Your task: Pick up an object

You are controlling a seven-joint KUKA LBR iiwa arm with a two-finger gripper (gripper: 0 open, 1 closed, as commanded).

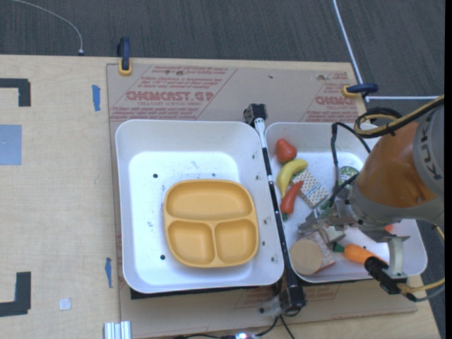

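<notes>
Arm (406,171), entering at 3 o'clock: broad rounded orange band covers most of the visible body, smooth and slightly glossy. Grey casing borders it toward 2 o'clock, along the frame edge, and a grey wrist section sits below it toward 7 o'clock. Black and yellow cables loop over the top of the orange band near 12 o'clock; one thin black cable drops down the band's 9 o'clock side. Gripper (323,223): dark grey metal, angular, thin linkage parts projecting toward 9 o'clock. Detail there too small to resolve. A black bracket hangs off the wrist toward 5 o'clock.
</notes>
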